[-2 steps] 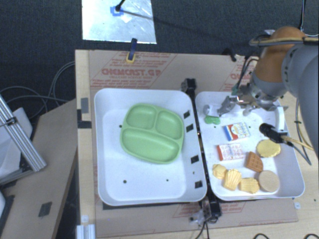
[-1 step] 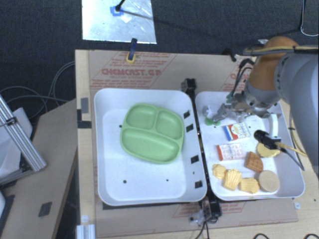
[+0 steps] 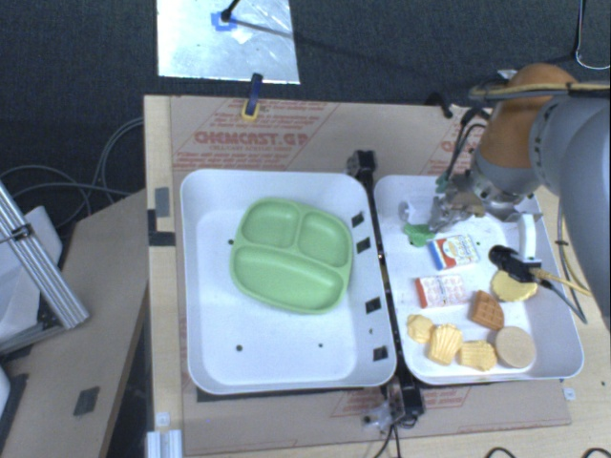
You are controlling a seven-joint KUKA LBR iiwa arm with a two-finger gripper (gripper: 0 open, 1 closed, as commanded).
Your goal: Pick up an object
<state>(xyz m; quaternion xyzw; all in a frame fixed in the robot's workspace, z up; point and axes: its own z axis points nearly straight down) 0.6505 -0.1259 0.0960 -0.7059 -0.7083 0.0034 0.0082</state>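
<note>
My gripper (image 3: 439,216) is down in the far left part of the right bin (image 3: 573,346), the grey arm reaching in from the right. A small green object (image 3: 416,233) lies just left of and below the gripper tip, touching or nearly touching it. A red, white and blue packet (image 3: 452,251) lies just in front of the gripper. Nearer the front lie a red and white packet (image 3: 440,291), a brown waffle (image 3: 486,310), a yellow piece (image 3: 516,289), several yellow crinkled chips (image 3: 445,343) and a round tan biscuit (image 3: 516,346).
The left bin (image 3: 205,351) holds a green divided plate (image 3: 291,256). A black divider with clips (image 3: 374,256) runs between the bins. A shiny sheet (image 3: 224,27) lies on the dark floor behind the bench, and a metal frame (image 3: 33,265) stands at the left.
</note>
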